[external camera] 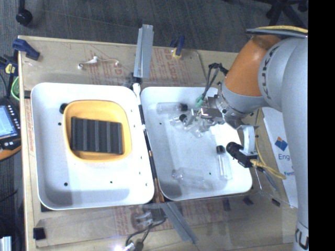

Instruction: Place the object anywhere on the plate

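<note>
We see our gripper (201,120) low in the right bin (241,184), among clear plastic tubes (170,109); whether its fingers are wide or closed we cannot tell, and the yellow plate (97,109) lies well left in the other bin

Materials and finishes. Both white bins, left (47,182) and right (167,187), appear as smooth moulded plastic with a soft sheen. Within the left bin, a yellow plate (97,111) looks glossy and carries a dark, ribbed, matt insert (98,136). In the right bin lie clear, glassy-looking plastic objects (191,179). The bench (78,54) around the bins shows matt, bare wood. The arm (282,72) has satin grey casing with a smooth orange band (248,67).
</note>
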Available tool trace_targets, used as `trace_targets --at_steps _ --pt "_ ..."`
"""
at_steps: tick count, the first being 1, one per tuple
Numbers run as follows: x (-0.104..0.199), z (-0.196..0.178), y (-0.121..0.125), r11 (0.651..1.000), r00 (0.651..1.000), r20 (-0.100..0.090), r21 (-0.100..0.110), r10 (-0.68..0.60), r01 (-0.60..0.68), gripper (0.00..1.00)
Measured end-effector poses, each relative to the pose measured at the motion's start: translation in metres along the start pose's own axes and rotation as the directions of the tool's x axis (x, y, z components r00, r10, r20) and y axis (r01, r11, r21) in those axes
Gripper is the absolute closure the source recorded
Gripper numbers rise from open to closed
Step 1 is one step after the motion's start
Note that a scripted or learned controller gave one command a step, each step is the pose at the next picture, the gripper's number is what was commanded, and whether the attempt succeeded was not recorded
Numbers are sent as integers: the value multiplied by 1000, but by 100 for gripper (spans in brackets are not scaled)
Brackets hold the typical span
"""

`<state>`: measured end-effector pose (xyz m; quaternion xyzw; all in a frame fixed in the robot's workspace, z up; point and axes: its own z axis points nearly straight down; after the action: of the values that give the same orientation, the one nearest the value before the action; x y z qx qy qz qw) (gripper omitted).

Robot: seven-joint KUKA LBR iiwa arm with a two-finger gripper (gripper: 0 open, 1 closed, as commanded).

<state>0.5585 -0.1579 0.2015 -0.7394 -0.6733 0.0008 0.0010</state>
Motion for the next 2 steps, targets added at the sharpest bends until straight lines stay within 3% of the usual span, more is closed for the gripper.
trace_targets --at_steps 1,2 --pt "62 -51 30 980 980 1 -1 -200 200 100" --pt "139 -62 61 955 955 0 -1 -297 297 100"
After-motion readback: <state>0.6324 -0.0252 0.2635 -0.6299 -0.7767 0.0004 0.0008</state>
